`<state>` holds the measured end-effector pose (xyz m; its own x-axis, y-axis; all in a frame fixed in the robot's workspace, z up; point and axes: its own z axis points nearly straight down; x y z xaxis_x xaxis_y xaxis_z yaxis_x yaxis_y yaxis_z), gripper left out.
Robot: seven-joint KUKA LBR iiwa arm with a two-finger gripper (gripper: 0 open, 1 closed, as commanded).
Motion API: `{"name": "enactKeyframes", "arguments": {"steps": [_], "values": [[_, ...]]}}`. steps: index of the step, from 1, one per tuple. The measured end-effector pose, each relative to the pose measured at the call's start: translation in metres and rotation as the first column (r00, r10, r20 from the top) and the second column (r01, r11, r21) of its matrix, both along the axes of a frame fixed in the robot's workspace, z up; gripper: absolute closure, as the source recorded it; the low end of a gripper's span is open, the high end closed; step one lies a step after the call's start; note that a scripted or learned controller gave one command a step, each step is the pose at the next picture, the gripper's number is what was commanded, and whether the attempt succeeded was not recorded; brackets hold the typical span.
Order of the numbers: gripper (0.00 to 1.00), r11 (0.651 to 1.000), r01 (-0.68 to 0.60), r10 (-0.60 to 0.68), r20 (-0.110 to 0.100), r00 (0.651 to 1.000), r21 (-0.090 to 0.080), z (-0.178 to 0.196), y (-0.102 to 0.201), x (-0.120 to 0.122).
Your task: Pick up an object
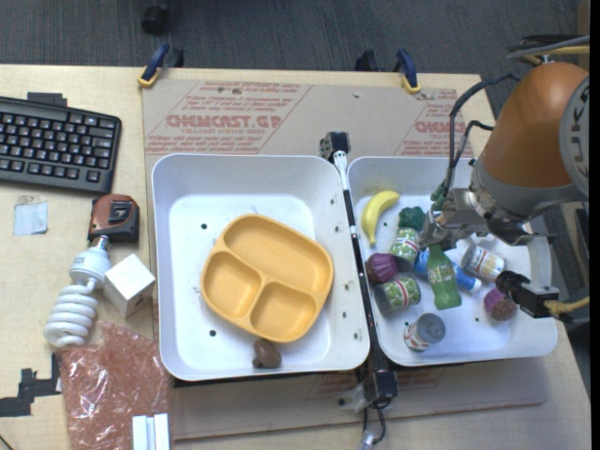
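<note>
Many small objects (441, 284) lie in the right bin (534, 345), at the frame's right. The gripper (441, 228) hangs above them, near a banana (377, 212); its state I cannot tell.

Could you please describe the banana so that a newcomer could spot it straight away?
Look in the right bin, at its far left corner by the divider. The banana lies there, curved and plain yellow, unlike the labelled cans and bottles crowded below it.
</note>
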<state>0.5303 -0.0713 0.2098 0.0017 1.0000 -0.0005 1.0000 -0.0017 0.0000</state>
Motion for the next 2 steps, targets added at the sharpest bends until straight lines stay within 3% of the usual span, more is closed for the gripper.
{"name": "enactKeyframes", "arguments": {"steps": [1, 2], "values": [[1.00, 1.000, -0.002, 0.002, 0.001, 1.000, 0.000, -0.017, -0.016, 0.043], [1.00, 1.000, -0.003, 0.003, 0.000, 1.000, -0.001, 0.033, 0.055, 0.091]]}}
